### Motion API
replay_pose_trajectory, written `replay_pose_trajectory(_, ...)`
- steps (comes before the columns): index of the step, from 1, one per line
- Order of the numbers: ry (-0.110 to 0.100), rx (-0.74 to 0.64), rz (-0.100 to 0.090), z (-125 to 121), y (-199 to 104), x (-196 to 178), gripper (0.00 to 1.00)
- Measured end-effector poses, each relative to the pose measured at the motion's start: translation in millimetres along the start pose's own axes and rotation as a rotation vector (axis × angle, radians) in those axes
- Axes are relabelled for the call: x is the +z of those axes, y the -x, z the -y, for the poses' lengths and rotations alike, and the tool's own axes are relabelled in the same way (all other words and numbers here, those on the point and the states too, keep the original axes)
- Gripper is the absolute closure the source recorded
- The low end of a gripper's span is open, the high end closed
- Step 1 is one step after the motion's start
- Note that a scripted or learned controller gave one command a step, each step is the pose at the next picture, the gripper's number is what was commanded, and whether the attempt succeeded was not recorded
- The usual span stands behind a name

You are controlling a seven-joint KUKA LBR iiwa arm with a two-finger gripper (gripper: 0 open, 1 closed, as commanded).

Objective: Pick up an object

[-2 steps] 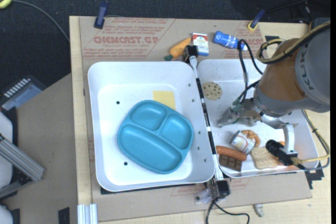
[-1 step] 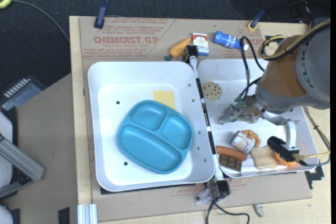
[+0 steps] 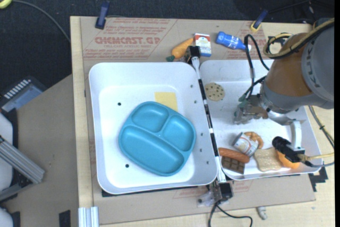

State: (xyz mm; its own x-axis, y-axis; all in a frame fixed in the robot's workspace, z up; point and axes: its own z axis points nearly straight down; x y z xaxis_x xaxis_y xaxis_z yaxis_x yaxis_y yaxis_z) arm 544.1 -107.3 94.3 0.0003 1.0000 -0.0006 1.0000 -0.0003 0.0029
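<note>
The right bin (image 3: pixel 228 69) holds several small items. A round brown cookie (image 3: pixel 215 91) lies near its left wall. Along the front sit a small tin can (image 3: pixel 245 144), a red sausage (image 3: pixel 234 155), a dark chocolate piece (image 3: pixel 234 166), a bread slice (image 3: pixel 267 160) and an orange item (image 3: pixel 291 161). My gripper (image 3: pixel 247 112) hangs low over the middle of this bin, right of the cookie and just behind the can. Nothing shows held in it.
The left bin (image 3: pixel 101 80) carries a blue divided plate (image 3: pixel 156 137) and a yellow cheese slice (image 3: pixel 166 99). Behind the bins on the board lie an orange toy (image 3: pixel 182 48), a small carton (image 3: pixel 202 44) and a blue bottle (image 3: pixel 231 40). The arm covers the right bin's right side.
</note>
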Motion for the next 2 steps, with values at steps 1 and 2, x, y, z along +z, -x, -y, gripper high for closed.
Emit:
replay_pose_trajectory(1,0.001,-0.002,0.000,-83.5,-31.8,-91.6,1.00)
replay_pose_trajectory(2,-0.002,-0.001,0.000,-82.6,-31.1,-90.3,0.00)
